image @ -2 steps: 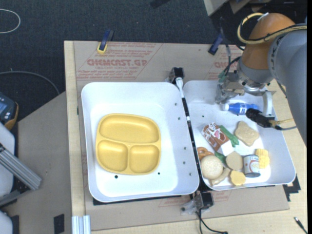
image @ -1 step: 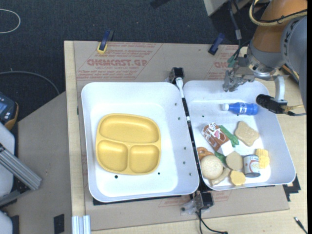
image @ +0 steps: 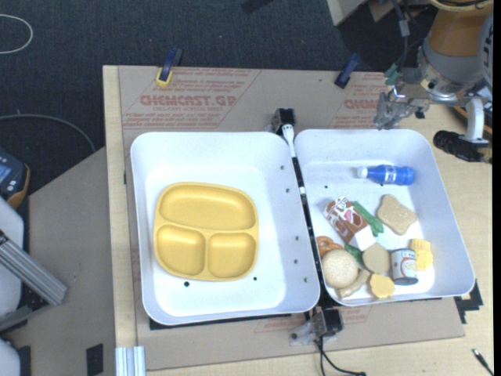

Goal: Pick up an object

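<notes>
My gripper (image: 389,114) hangs at the far rim of the right bin (image: 446,202), over the cardboard just behind it, with nothing under it but the rim. In that bin lie a blue bottle (image: 389,175) on its side, a tan bread slice (image: 397,214), a red-brown packet (image: 344,216) and a green stick (image: 368,218). Nearer the front are a round bun (image: 340,267), a pretzel (image: 327,247), a small can (image: 403,265), a yellow corn piece (image: 422,253) and a yellow cheese piece (image: 382,287). The bottle is the item closest to the gripper.
The left bin (image: 156,155) holds a yellow divided plate (image: 207,229). A black divider (image: 295,180) runs between the bins. Clamps (image: 167,67) sit at the cardboard's far edge. The arm (image: 458,30) enters at the upper right, with a black part (image: 462,143) beside the bin.
</notes>
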Action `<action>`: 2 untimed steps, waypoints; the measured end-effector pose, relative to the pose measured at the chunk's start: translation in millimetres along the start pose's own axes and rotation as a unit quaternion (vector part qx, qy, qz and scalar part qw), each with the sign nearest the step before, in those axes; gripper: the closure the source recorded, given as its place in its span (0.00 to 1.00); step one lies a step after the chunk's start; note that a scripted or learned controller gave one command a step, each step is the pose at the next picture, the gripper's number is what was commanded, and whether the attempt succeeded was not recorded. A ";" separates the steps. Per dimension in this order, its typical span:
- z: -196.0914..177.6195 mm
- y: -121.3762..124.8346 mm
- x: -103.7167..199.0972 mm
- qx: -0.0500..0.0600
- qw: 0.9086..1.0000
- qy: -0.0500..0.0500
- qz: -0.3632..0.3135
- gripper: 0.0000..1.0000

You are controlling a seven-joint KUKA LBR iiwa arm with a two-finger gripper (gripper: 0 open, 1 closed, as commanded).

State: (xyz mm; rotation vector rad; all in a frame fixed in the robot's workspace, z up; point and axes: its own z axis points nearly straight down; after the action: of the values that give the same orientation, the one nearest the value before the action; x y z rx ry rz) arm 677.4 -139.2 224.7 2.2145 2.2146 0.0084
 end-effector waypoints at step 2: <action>-7.1 -38.8 32.9 0.007 1.000 0.002 -0.001 1.00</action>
State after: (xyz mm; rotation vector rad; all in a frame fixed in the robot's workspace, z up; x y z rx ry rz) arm 638.5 -106.3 231.3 2.2216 2.2265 -0.0022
